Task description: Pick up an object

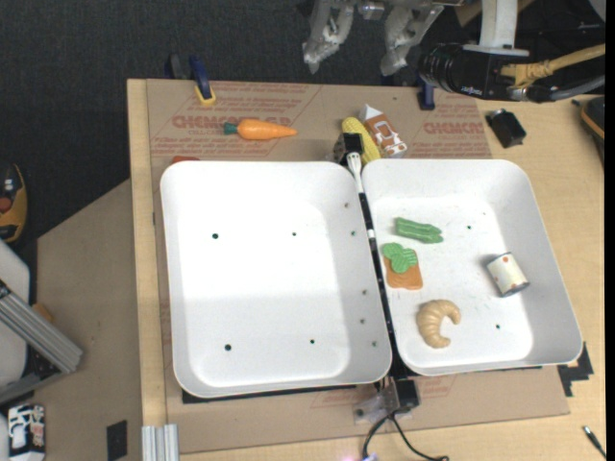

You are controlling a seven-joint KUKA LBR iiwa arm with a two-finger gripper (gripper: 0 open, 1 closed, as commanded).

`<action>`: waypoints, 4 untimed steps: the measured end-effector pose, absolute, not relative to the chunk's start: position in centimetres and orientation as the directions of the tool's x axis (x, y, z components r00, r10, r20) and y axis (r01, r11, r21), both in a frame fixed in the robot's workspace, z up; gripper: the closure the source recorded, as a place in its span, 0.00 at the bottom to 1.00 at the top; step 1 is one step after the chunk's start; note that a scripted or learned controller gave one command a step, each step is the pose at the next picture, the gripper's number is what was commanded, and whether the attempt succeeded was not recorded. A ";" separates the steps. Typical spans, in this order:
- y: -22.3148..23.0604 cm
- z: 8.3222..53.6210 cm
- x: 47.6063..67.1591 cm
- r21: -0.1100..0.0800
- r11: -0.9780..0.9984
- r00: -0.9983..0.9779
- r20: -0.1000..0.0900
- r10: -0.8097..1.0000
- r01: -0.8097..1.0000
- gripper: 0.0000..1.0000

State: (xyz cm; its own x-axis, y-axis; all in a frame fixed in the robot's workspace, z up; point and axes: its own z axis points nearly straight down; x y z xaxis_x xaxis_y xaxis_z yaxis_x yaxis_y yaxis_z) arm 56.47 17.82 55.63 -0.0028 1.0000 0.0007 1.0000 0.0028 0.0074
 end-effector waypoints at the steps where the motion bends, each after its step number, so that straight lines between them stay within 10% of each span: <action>1: 17.9 56.7 56.5 0.013 0.004 -0.004 0.001 1.000 1.000 1.00; 2: 17.9 56.7 56.5 0.011 0.004 -0.004 0.001 1.000 1.000 0.00; 3: 18.0 57.8 56.5 0.016 0.004 -0.004 0.002 1.000 1.000 1.00; 4: 18.0 57.7 56.5 0.015 0.004 -0.004 0.002 1.000 1.000 0.00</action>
